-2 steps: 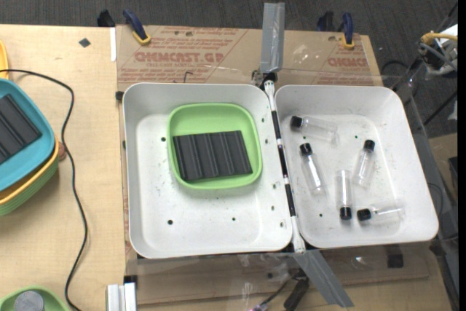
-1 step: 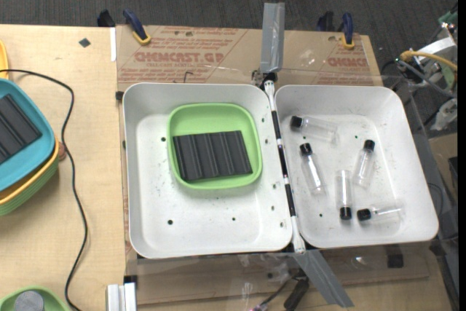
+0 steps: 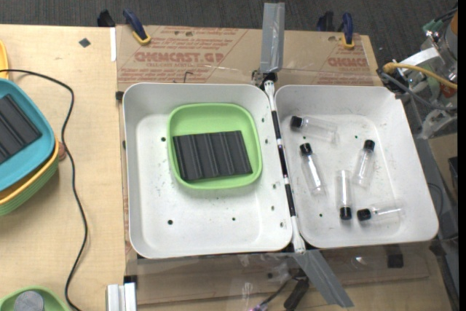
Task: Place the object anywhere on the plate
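**Front edge to back: vials in one bin, plate in the other**

Closest to the camera, the front rims of two white bins met at a hinge-like seam on the table (image 3: 87, 229). The right bin (image 3: 421, 186) held five clear vials with black caps, all lying flat and none touching the plate. One vial (image 3: 379, 214) lay nearest the front rim, with another (image 3: 343, 194) just beside it, pointing toward the back. A third (image 3: 312, 167) lay close to the seam, a fourth (image 3: 363, 160) sat tilted near the middle, and the fifth (image 3: 314, 126) lay toward the back wall.

The left bin (image 3: 140, 178) carried a square green plate (image 3: 215, 117), set toward its back half. A dark ribbed mat (image 3: 213, 155) covered most of the plate.

Behind both bins lay a cardboard sheet (image 3: 182, 53), pinned by two blue clamps (image 3: 136, 26) (image 3: 347, 31). At the far left, a teal container (image 3: 33, 146) sat on the table, a black cable (image 3: 73, 178) curling past it.
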### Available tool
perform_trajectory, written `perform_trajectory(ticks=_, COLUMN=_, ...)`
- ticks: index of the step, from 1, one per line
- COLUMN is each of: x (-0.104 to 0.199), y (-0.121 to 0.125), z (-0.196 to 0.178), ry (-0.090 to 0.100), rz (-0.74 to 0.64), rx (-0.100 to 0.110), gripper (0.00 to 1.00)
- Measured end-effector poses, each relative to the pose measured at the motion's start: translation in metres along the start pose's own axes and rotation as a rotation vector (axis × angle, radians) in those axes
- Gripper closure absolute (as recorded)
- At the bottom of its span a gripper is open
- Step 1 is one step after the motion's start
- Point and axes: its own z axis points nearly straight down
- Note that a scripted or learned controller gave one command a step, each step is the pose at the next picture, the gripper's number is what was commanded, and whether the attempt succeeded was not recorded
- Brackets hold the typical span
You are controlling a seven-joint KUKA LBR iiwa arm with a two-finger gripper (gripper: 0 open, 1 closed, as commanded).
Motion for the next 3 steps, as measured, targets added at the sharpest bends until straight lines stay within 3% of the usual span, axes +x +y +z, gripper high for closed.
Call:
perform_trajectory(ticks=1, x=-0.002, y=0.04, z=0.011, ry=0.0, rz=0.017, rx=-0.002, gripper=0.0)
perform_trajectory(ticks=3, x=-0.01, y=0.037, z=0.025, ry=0.0, rz=0.027, rx=0.0, gripper=0.0)
